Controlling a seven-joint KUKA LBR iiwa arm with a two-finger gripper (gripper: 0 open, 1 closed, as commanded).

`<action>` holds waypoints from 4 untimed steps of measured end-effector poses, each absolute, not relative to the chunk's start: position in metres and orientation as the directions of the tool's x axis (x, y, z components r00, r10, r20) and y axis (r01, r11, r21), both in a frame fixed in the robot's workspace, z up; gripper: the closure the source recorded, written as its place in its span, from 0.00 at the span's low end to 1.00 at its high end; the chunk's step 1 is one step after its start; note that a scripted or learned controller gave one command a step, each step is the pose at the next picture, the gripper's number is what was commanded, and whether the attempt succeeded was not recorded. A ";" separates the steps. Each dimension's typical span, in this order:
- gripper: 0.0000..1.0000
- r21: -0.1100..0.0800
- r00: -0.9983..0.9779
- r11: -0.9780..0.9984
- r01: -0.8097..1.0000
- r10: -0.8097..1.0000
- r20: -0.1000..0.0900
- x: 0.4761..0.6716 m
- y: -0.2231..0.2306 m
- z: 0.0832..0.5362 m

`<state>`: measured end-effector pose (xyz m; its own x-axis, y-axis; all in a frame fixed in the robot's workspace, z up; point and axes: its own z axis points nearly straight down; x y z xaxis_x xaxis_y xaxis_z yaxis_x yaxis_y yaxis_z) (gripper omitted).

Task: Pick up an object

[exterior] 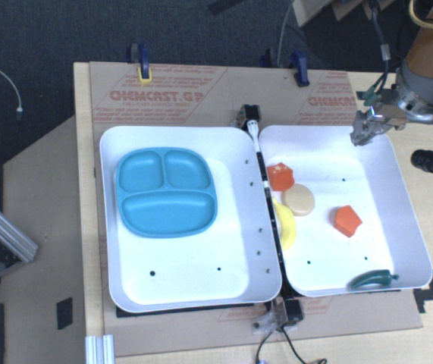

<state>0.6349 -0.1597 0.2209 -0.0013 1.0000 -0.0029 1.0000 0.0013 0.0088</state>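
- So far, nothing is lifted: we see the grey metal gripper [364, 131] at two o'clock over the right white plastic bin [398, 203], carrying nothing; whether it is parted we cannot tell.
- Candidates lie apart at the bin's centre: a matte orange block [347, 221], a smooth cream disc [300, 200], a second orange block [280, 177].
- A glossy blue divided plate [167, 190] sits in the left bin [125, 271].

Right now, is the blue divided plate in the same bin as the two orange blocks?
No, the blue plate lies in the left bin, while both orange blocks lie in the right bin.
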 end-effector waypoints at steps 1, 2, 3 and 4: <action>1.00 0.007 -0.001 0.001 1.000 1.000 -0.002 0.636 -0.160 0.251; 1.00 0.000 -0.004 0.004 1.000 1.000 0.001 0.635 -0.109 0.258; 1.00 -0.001 -0.006 0.006 1.000 1.000 0.002 0.638 -0.049 0.259; 1.00 -0.004 -0.006 0.006 1.000 1.000 0.002 0.642 0.006 0.243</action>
